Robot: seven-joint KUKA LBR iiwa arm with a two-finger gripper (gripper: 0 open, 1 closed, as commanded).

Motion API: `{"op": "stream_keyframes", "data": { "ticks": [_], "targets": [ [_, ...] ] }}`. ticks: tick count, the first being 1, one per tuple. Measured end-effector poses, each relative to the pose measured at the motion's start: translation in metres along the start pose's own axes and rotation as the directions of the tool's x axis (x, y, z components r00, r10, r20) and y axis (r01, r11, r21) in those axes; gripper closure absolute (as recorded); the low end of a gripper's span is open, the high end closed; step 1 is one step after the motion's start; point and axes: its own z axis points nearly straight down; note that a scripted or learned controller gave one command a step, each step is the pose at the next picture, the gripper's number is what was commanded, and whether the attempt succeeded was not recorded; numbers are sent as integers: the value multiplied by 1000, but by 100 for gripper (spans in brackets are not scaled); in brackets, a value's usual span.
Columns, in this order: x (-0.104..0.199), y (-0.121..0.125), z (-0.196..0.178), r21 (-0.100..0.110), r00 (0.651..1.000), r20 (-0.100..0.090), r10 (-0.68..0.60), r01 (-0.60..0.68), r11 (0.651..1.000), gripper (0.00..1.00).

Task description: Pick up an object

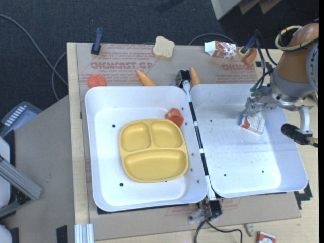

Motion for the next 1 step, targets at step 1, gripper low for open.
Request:
{"op": "stream_keyframes", "data": {
  "ticks": [1],
  "targets": [
    [2,-16,2,3,1000,-1,2,-2,1000,100]
  ]
}}
